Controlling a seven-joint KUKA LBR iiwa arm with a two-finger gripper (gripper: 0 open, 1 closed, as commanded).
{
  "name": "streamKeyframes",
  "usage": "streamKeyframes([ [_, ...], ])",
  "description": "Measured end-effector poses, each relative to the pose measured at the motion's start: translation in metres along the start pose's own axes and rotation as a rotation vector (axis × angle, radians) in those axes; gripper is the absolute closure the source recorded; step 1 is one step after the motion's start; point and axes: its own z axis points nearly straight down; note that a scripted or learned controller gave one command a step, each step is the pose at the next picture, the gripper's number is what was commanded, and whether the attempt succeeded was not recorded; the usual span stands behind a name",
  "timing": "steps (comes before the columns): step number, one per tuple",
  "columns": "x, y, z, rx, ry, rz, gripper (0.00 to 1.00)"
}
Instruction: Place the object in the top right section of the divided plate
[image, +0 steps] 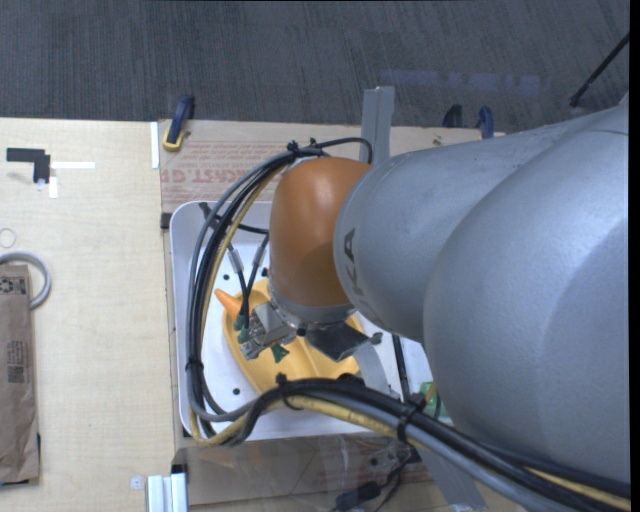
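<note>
A: Gripper (262, 338), state?
B: Sited low at frame centre-left, under the orange band (305, 235) of the arm (500, 300). Grey-and-green hardware only partly exposed; grip state impossible to tell, likewise any load.

A: Directly beneath?
B: Yellow divided plate (252, 368), inside the white bin (185, 300). Largely covered by the wrist; sections not separable from here.

A: Task object?
B: Possibly the small orange piece (229, 298), pointed, at the plate's upper-left edge, just left of the gripper. Identity too obscured to confirm; section of plate not determinable.

A: Cabling?
B: Black cables (215, 260) looped from the top of the wrist down the bin's left side; yellow hose (330, 400) and more black cable along the bin's lower edge.

A: Further out?
B: Pale wooden bench (90, 250) at left. Brown paper bag (18, 370) at far left edge. Blue-and-yellow clamp (179, 122) at upper left of the cardboard sheet (230, 160). Black bracket (30, 160) at upper left.
</note>
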Motion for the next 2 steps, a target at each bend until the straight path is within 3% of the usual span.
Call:
streamKeyframes([
  [1,0.0013,0.0043,0.0869,-0.014,0.003,-0.035,1.00],
  [2,-0.0050,0.0048,0.0830,-0.018,-0.006,-0.499,1.00],
])
